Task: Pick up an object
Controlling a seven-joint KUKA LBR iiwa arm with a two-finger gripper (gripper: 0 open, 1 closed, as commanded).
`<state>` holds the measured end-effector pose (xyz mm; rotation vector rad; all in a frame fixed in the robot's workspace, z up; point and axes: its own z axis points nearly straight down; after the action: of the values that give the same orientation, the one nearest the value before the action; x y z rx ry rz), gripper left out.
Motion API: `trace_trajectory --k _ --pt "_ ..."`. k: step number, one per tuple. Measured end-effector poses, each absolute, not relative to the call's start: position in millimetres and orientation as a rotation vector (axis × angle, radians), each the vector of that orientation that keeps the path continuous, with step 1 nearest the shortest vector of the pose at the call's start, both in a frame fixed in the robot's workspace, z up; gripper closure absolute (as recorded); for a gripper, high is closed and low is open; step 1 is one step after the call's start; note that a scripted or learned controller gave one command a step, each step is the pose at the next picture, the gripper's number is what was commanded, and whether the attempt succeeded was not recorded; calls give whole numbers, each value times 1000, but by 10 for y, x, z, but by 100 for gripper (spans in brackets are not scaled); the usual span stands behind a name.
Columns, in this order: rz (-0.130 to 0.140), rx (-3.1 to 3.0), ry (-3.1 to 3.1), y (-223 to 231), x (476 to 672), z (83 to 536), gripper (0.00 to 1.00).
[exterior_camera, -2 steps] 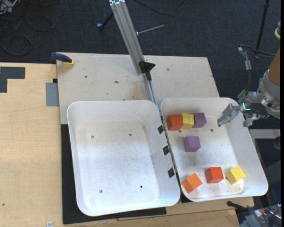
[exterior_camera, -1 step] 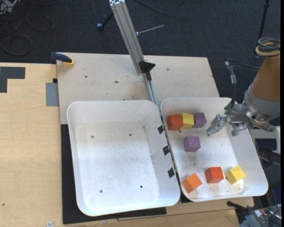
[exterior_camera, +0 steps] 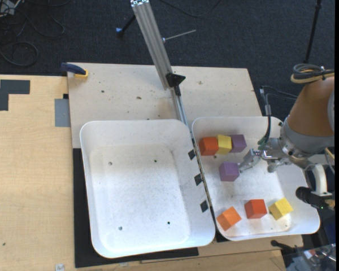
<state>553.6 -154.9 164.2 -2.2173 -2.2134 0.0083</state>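
Right now, step in hand: I read this as the approach, with nothing lifted yet.
Arm: I see it reaching in from the right, its grey-and-orange wrist over the right edge of the right bin (exterior_camera: pixel 271 233).
End effector: the end effector (exterior_camera: pixel 250 161) hangs over the middle of the right bin, its metal tips pointing left. Whether it stands wide or narrow I cannot tell from this slant, and I see no block in it.
Nearest target: a lone purple block (exterior_camera: pixel 229 171) sits just left of the tips, very near or perhaps touching; I cannot tell which.
Other candidates, back row: an orange-red block (exterior_camera: pixel 209 145), a yellow block (exterior_camera: pixel 224 143) and a second purple block (exterior_camera: pixel 238 143) stand side by side, touching, near the far wall.
Other candidates, front: an orange block (exterior_camera: pixel 229 217), a red block (exterior_camera: pixel 255 209) and another yellow block (exterior_camera: pixel 280 209) lie spread along the near wall.
Left bin: the left bin (exterior_camera: pixel 96 151) holds no blocks that I can see.
Next move, my judgement: I would centre over the lone purple block, since it stands free, then descend and close on it. The back row is packed too tight for an easy grip.
Risk: a sideways nudge could push the block away.
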Motion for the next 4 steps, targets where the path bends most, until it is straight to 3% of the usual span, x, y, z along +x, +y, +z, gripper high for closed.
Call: trace_trajectory --k 1,2,4 --pt "-10 -2226 -2230 -1586 5585 1229 0" --pt "-12 -2234 -2217 -1593 5582 1311 100" --pt "-2 -2222 -2224 -1684 5714 2279 100"
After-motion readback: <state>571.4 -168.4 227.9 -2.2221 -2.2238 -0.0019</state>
